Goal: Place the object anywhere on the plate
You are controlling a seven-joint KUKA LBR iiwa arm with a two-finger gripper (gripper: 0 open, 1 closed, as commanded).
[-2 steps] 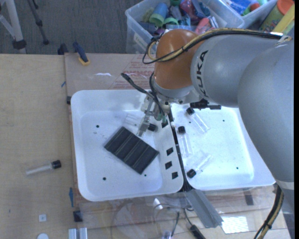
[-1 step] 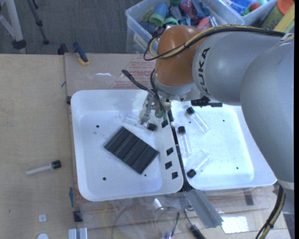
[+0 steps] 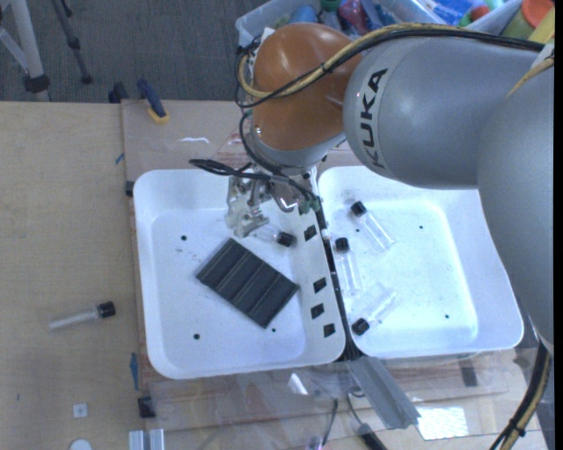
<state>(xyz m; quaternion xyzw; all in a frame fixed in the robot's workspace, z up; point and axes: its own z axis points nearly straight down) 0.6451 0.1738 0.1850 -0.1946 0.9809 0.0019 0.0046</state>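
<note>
Two bins: a dark ribbed plate [image 3: 246, 282] lies in the left one, gripper [image 3: 248, 214] just above it, seemingly clasping a clear vial [image 3: 251, 221] between narrow fingers. Such a vial is judged light, stiff, slippery; grip mid-barrel.

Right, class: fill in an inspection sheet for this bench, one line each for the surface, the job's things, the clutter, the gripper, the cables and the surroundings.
Surface: wooden bench bearing a left bin and a right bin, side by side.
Job's things: dark ribbed plate lying flat in the left bin; small clear vials with black caps scattered in the right bin.
Clutter: one capped vial lying loose on the bench, left of the bins.
Gripper: gripper above the left bin's far side, beyond the plate; hold cannot be judged.
Cables: yellow and black cables looping round the orange band.
Surroundings: box of coloured items behind; stand legs at top left.
</note>
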